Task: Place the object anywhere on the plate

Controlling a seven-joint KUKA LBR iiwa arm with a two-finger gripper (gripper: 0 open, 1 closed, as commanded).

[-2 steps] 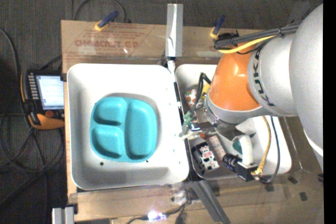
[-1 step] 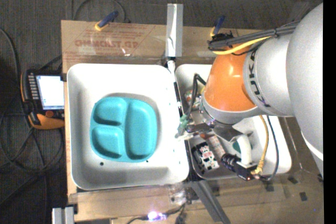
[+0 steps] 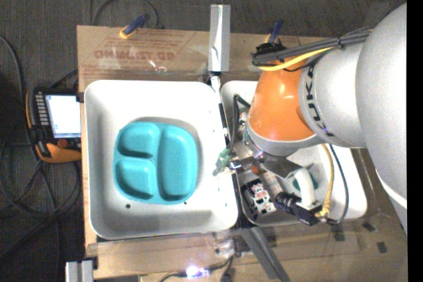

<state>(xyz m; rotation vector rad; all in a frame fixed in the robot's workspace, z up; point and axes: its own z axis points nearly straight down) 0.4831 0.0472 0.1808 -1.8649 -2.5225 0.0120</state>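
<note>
Left bin [image 3: 99, 208]: open from above; the teal plate [image 3: 158, 162] lies in its middle, white floor bare around it.
Right bin [image 3: 353, 205]: crowded by the arm [image 3: 291, 109] overhead.
Wall between the bins [image 3: 228, 142]: a rim to cross.

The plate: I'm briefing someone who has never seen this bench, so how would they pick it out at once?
Find the two shallow white bins side by side and take the left bin, away from the grey and orange arm. The plate lies in its middle. It is the one turquoise thing there, a rounded square split into three compartments, bright against the white bin floor.
</note>
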